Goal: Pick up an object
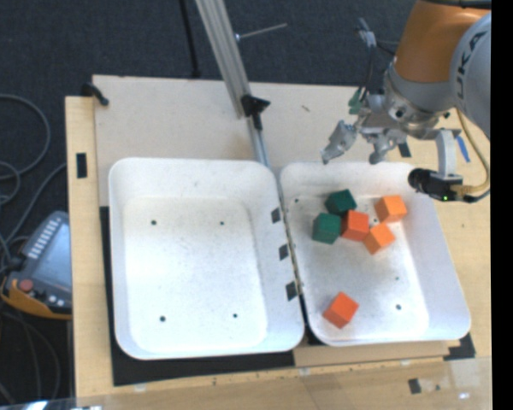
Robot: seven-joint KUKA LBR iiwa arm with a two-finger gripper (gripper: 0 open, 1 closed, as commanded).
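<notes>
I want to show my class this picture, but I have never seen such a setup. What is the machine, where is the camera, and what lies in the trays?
This is one photo from a camera fixed above a bench, looking down at a slant. The grey and orange robot arm reaches in from the right. Its gripper hangs open above the right bin, holding nothing. That bin contains two green cubes and four orange cubes. The left bin sits beside it.
</notes>
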